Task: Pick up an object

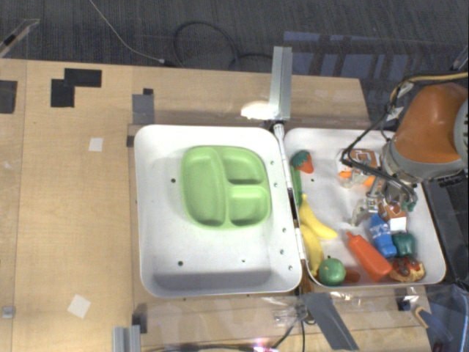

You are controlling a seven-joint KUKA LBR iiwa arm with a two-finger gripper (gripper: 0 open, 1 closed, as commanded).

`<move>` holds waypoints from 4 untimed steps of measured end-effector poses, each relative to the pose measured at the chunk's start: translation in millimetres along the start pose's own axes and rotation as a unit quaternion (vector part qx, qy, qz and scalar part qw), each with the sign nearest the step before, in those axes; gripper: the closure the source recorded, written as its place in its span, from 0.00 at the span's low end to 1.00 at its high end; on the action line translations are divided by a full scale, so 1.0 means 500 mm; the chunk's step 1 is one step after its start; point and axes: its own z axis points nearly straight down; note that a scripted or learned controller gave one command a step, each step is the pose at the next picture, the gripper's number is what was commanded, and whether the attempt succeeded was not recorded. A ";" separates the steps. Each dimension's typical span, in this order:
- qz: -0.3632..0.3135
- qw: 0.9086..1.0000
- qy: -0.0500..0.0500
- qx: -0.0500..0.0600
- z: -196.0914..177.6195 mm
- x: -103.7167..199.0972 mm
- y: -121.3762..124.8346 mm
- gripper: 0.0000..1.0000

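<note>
Hand (381,200) position: low over the right bin (434,229), in its right-hand half, beneath the grey wrist and orange band of the arm (432,127). Metal parts and cables crowd the view there, so whether the fingers are spread or closed cannot be told, and nothing can be seen clamped between them.

Directly below the hand lies a blue item (382,237) with a white label, touching or just beside the hand's lower end. A small dark green block (404,243) sits against the blue item's right side. An orange bottle-shaped item (368,255) lies at a slant to the left of the blue item, close alongside it. A brown round item (407,270) rests in the bin's lower right corner.

Further left in the same bin, a yellow banana (314,229) lies along the dividing wall, with a green apple (331,270) at its lower end. A carrot-like piece (301,161), green and orange, lies near the upper left corner. A small orange and white item (346,174) sits to the left of the hand.

The left bin (157,218) holds a green divided tray (223,185), well apart from the hand. Both bins stand on the wooden counter (66,218).
</note>
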 end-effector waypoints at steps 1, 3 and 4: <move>-0.004 1.000 -0.001 0.000 -0.004 0.108 -0.011 0.00; -0.072 0.997 -0.001 0.000 -0.003 0.083 0.030 0.00; -0.051 0.999 -0.004 0.000 -0.005 0.137 0.016 0.00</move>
